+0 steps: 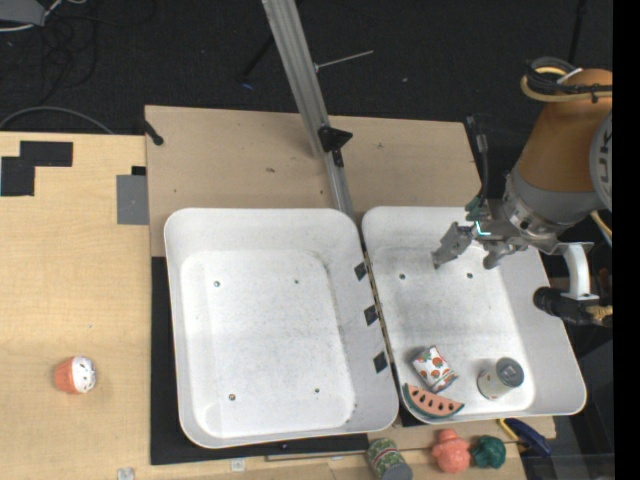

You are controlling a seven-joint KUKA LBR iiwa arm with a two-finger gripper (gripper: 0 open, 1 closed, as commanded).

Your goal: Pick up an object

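My gripper (470,255) hangs over the upper middle of the right bin (545,318), its two grey fingers spread open with nothing between them. Well below it, near the bin's front edge, lie a small red-and-white patterned carton (433,367), a watermelon slice (434,405) and a grey cylindrical can (499,377). All three rest on the bin floor, apart from the gripper.
The left bin (190,268) sits beside the right one, with black clips along their shared edge. An aluminium rail (305,83) slants in from the back. Small toys (452,452) lie in front of the right bin. An orange-and-white ball (74,375) rests on the wooden board at left.
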